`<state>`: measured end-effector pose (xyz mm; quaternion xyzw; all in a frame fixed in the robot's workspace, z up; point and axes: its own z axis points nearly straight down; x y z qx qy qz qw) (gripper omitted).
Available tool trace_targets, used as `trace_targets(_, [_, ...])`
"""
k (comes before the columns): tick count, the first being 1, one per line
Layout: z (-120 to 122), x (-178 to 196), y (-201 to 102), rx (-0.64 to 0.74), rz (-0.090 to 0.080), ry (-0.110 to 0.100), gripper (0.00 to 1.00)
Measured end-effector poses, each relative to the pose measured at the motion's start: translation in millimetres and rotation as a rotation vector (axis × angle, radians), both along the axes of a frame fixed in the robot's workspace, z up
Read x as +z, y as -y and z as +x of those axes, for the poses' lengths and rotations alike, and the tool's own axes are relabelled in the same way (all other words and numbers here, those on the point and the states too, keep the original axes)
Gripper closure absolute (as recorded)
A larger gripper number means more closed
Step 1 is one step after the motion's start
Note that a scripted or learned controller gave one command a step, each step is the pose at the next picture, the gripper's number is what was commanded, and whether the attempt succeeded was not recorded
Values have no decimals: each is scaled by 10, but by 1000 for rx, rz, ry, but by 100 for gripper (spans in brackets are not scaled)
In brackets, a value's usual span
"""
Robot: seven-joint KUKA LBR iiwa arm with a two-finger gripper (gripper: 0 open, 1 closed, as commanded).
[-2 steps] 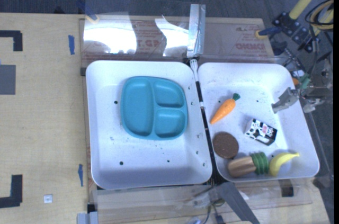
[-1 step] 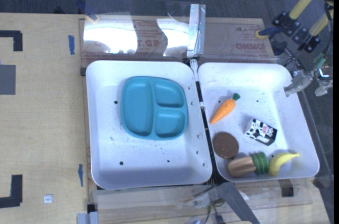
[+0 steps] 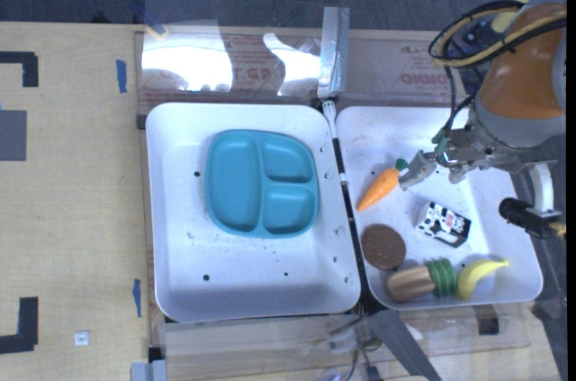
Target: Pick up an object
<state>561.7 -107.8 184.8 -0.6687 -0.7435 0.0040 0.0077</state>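
A: Report the fingers point(image 3: 423, 170) first.

B: Two fingers extend toward the left of the frame from the gripper point(image 3: 435, 166), in the upper part of the right bin point(image 3: 531, 280). They are small and grey against the white bin floor. Whether they are apart or together cannot be determined. The near fingertip lies just beside the green end of the carrot point(image 3: 379, 187); contact cannot be confirmed, and nothing is visibly between the fingers.

A: What is hidden or cut off?

B: The arm point(image 3: 522, 86) is cropped by the right edge of the frame, and its body covers the upper right corner of the right bin. Black cables point(image 3: 468, 32) loop over the orange band.

A: Describe the carrot.

B: Orange, tapered, with a short green top. It lies tilted, tip toward lower left, near the left wall of the right bin.

A: Other contents of that bin?

B: A black and white block point(image 3: 444, 223) right of centre. A brown disc point(image 3: 383, 245) at lower left. Along the bottom wall: a tan cylinder point(image 3: 410, 282), a green ribbed piece point(image 3: 441, 276) and a banana point(image 3: 480, 274), close together in a row.

A: And the left bin point(image 3: 171, 217)?

B: It holds a blue divided plate point(image 3: 261, 182) with three compartments, near its centre.
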Motion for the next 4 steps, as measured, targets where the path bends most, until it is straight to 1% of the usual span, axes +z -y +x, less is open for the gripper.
trace_targets(1, [557, -985, -95, 35, -4, 21, 0])
trace_targets(2, [33, -985, 438, 100, -7, 20, 0])
trace_targets(3, [-64, -91, 350, 84, -6, 27, 0])
trace_targets(4, [-10, -971, 120, 250, -4, 24, 0])
